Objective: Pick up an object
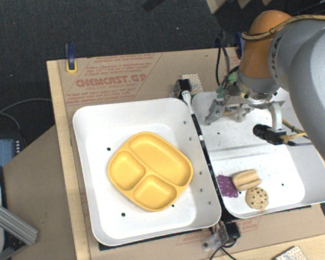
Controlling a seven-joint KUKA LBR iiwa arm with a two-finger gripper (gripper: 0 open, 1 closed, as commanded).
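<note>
On the tabletop, two white bins sit side by side, their inner rims touching. The left bin carries one yellow plate, moulded into three compartments and lying skewed near the middle. The right bin carries three small things, all bunched at its near left corner: one tan bun, one round speckled cookie just below it, and one purple lump against the bun's left end.

One grey arm with an orange band reaches in from the right. Its gripper is over the far end of the right bin, well apart from the three things. The fingers appear spread, with nothing between them, though the downward slant makes their tips hard to read.

The arm runs off the right edge and covers the right bin's far right corner. The lump's shape is unclear, as it is small and part of it is tucked by the bun. Red print on the tabletop behind the left bin is only partly legible.

The bun is smooth and oblong, lying crosswise. The cookie is pale brown with darker flecks and lies flat on the bin floor.
</note>
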